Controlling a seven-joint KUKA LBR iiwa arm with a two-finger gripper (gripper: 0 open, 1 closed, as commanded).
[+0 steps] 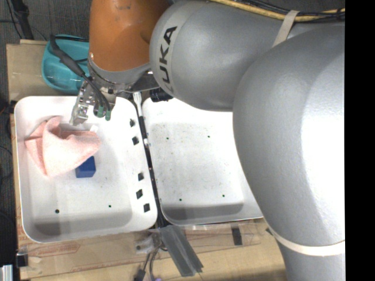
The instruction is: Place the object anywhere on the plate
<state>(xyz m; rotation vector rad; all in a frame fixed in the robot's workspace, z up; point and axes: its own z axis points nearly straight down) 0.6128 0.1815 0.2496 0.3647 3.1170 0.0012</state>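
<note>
The gripper (88,111) is held over the pink plate (61,148) by the left bin's (35,227) back edge, perhaps for dropping; its grip cannot be told.

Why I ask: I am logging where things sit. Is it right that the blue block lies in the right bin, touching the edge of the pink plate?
Not quite. The blue block lies in the left bin, not the right one. The rest holds: it sits against the lower edge of the pink plate. The camera view shows this.
</note>
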